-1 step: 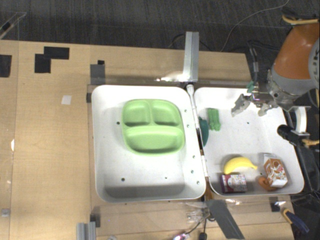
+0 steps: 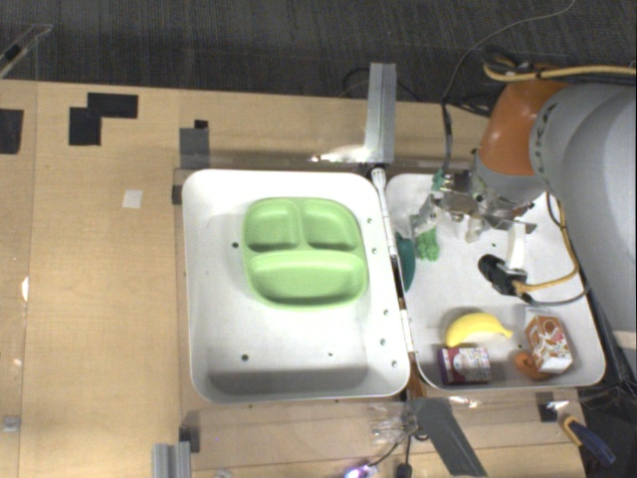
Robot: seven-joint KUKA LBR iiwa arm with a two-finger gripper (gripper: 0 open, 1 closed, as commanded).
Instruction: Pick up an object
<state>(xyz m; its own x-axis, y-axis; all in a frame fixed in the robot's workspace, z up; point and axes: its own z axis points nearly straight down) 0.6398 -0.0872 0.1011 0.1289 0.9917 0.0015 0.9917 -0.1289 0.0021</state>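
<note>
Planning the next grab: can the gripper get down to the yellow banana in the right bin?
Probably yes. The banana lies uncovered on the right bin floor, open from above. The gripper hangs farther back. The dark can touches the banana's near side, which may crowd a finger.

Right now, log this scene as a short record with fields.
left bin: holds a green divided plate
right bin: holds a banana, a dark can, a brown snack pouch and a green item by the divider
arm: reaches in from the right, over the right bin's far end
gripper: above the right bin, near the green item; nothing seen between its fingers
</note>
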